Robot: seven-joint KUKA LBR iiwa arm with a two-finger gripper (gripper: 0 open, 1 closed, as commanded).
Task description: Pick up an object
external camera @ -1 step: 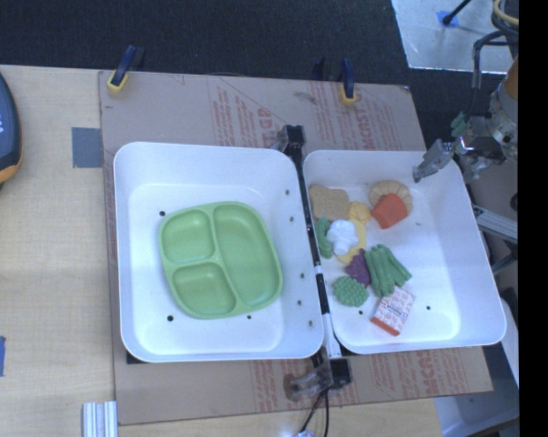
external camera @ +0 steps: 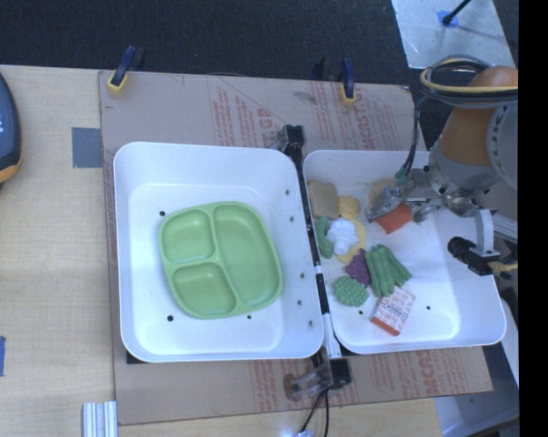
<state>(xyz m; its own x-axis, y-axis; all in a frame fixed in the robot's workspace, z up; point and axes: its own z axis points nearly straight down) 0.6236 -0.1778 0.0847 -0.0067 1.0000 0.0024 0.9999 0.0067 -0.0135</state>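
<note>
Two shallow white bins sit side by side on a cardboard-covered bench. The left bin holds a green divided plate. The right bin holds a loose heap of small toy foods: a bunch of green bean-like pieces, a round green knobbly piece, a purple piece, a white lump, something yellow, a tan slab, and a small red-and-white packet lying nearest the front. The grey arm reaches in from the right, and its gripper sits low at the back of the right bin, with a small orange-red block showing at its tip. The block seems pinched between narrowly set fingers, though shadow makes the contact hard to confirm. If the grip catches only an edge, the block could slip free on lifting and drop back among the toys; the heap is also close enough to be nudged.
</note>
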